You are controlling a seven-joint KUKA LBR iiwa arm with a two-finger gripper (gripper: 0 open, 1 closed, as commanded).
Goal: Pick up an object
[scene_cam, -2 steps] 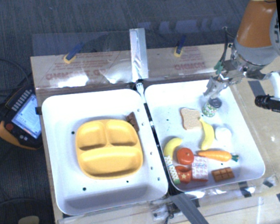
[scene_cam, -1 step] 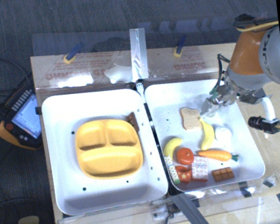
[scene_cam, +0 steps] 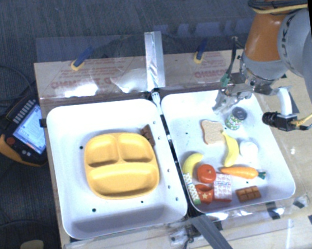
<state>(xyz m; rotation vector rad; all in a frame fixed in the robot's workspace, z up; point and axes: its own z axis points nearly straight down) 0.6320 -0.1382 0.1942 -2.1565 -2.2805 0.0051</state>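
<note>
Jaws first: you cannot tell from this angle whether they are released or clenched, since the wrist hardware blocks the tips. You see the gripper (scene_cam: 227,99) low over the far part of the right bin (scene_cam: 276,188), with the arm (scene_cam: 272,33) reaching in from the right, its orange band above the wrist. Just beside the gripper sits a small round can (scene_cam: 236,118), dark on top with a green side; whether anything touches it you cannot tell. Nearer you in that bin lie a slice of bread (scene_cam: 211,130), a banana (scene_cam: 231,148), a white egg-like piece (scene_cam: 249,150), a lemon (scene_cam: 191,162), a tomato (scene_cam: 206,173), a carrot (scene_cam: 239,171), a red-and-white packet (scene_cam: 222,187) and a brown bar (scene_cam: 248,194). Your left bin (scene_cam: 77,215) holds a yellow tray (scene_cam: 121,165) with compartments, a small brown piece (scene_cam: 147,134) touching its far right corner. Both bins rest side by side on the desk (scene_cam: 99,77).
</note>
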